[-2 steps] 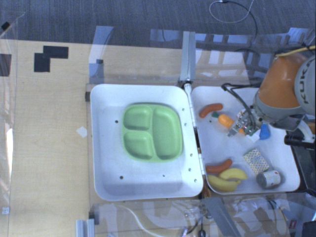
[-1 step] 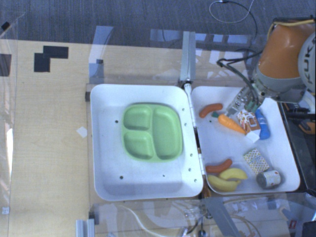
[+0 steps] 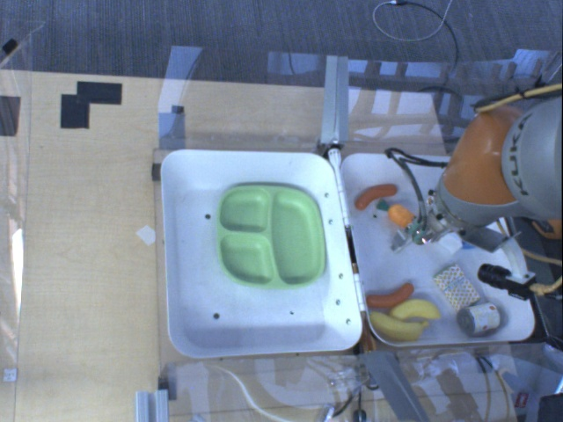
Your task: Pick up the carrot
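The left bin (image 3: 185, 262) holds a green sectioned plate (image 3: 269, 236) near its centre, three compartments up, with bare white floor all round it, widest toward 6 o'clock. Its right wall touches the right bin (image 3: 519, 328) along a shared seam.

The right bin is crowded. At about 10 o'clock of its floor lies a reddish sausage (image 3: 376, 195), tilted. Just at 4 o'clock of that sausage sits the carrot (image 3: 400, 214), a short orange piece with a green tip toward 10 o'clock. At the bin's 7 o'clock corner a second sausage (image 3: 390, 298) lies touching the top of a yellow banana (image 3: 405, 320), which hugs the lower wall. Toward 5 o'clock lie a patterned packet (image 3: 453, 286) and, below it, a grey cylinder (image 3: 479, 318) on its side close to the lower rim. The freest floor is a strip through the middle of the bin, between the carrot and the lower sausage.

The arm (image 3: 510, 161) comes in from 3 o'clock, its orange band over the bin's upper right part. The gripper (image 3: 416, 230) points toward 9 o'clock, low over the floor, its tip just at 4 o'clock of the carrot and very near or touching it. Whether the claw is open or closed cannot be told.
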### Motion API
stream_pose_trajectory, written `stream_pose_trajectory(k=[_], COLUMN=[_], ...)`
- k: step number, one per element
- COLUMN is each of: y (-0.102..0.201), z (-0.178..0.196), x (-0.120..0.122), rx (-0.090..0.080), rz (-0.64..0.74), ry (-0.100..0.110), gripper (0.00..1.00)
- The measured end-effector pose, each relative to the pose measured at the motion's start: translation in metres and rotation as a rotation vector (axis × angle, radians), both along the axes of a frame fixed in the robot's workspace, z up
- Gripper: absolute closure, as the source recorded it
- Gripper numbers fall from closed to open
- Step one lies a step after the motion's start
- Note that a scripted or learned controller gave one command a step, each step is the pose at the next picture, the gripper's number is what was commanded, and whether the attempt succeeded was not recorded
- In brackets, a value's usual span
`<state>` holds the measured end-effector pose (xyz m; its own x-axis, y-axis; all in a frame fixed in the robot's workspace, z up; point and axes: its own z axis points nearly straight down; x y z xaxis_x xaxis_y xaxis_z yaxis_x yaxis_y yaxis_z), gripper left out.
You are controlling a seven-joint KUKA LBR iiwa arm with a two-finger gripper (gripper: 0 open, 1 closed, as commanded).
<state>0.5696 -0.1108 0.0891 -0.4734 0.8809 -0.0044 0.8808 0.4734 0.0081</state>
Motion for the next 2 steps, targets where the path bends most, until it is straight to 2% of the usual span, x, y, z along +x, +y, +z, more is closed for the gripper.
stream_pose_trajectory(k=[1,2], y=[-0.034,-0.067], z=[0.006,-0.004], x=[0.08,0.094], rx=[0.002,0.01], rz=[-0.102,-0.137], ry=[0.024,0.039], gripper=[1.0,1.0])
